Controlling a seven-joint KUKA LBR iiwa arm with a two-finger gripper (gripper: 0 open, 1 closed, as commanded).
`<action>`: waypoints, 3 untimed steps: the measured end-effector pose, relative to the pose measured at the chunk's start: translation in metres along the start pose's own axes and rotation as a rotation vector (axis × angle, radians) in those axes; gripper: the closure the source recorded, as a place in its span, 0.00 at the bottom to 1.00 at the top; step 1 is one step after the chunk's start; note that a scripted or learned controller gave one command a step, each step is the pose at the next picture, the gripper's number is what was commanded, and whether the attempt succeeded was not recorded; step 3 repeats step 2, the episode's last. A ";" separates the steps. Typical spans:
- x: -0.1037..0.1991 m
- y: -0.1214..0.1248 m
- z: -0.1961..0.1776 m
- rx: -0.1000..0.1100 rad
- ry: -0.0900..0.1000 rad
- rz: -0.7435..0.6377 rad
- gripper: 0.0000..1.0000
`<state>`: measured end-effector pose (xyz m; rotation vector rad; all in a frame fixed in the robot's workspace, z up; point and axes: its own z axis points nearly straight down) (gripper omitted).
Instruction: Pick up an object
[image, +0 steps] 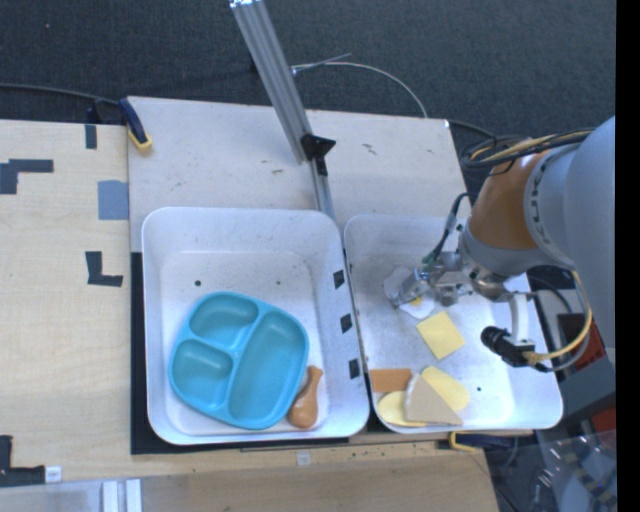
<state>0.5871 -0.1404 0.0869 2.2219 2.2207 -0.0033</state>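
Observation:
My gripper hangs low over the right bin, near its middle left, just above and left of a flat yellow square piece. An orange block and a yellow and tan wedge pile lie at the bin's near edge. In the left bin sit a blue divided plate and a brown drumstick-shaped toy. Nothing shows between the fingers.
A slanted metal rail crosses the bench behind the bins and ends at a black clamp. Cables loop off the arm over the right bin's right side. A yellow and blue clip lies at the bench's far left.

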 end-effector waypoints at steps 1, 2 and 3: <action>-0.021 0.003 -0.002 -0.001 0.002 -0.001 0.00; -0.065 0.014 -0.135 -0.009 -0.002 -0.001 0.00; -0.065 0.014 -0.135 -0.009 -0.002 -0.001 0.00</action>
